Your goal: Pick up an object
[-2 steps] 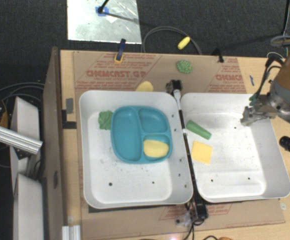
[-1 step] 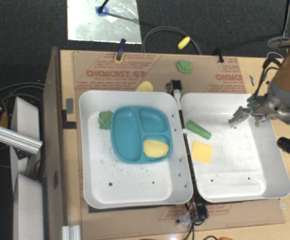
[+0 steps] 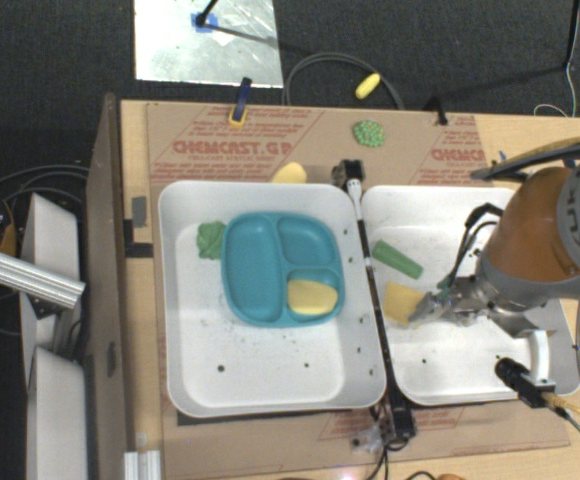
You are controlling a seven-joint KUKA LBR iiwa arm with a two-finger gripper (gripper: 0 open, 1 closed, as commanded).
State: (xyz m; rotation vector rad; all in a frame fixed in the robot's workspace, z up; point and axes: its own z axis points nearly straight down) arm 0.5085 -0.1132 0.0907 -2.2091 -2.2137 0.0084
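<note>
Reaching into the right bin (image 3: 530, 393), the gripper (image 3: 432, 306) touches a yellow wedge (image 3: 400, 302) near the divider; finger spread unclear, so it could nudge the wedge away.

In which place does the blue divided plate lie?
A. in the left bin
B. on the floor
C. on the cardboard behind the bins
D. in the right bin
A: the blue divided plate rests inside the left bin, with a yellow piece in one compartment.
</note>
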